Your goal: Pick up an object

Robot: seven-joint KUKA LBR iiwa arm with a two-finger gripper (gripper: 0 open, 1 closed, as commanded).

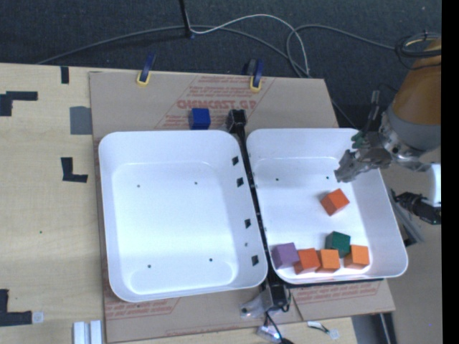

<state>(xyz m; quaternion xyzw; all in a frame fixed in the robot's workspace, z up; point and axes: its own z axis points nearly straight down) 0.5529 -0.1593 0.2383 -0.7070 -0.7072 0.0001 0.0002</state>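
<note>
Grey arm with orange band is reaching in from the right, hand [349, 169] hanging over the far-right part of the right bin [301, 143], pointing down-left. Fingers are too dark and small to read, so cannot tell how far open the hand is; nothing is showing between them. Nearest block to the hand is the lone orange cube [334, 201], sitting tilted on the bin floor just near-left of the hand, apart from it, one brighter top face and darker red-orange sides showing. Rest of the blocks are crowding along the near wall of the same bin: purple cube [285, 254] at the left end, then two orange cubes [318, 260] touching side by side, a dark green cube [338, 241] just behind them, and another orange cube [358, 256] at the right end. All look like small plain solid-colour cubes, matte. Left bin [115, 192] is sitting beside the right one, the two joined by black clips along the shared edge. A blue cube [200, 117] is lying outside the bins on the cardboard sheet [215, 99] at the far side, just beyond the left bin's far rim. Cardboard is clamped on the wooden worktop [43, 213].
</note>
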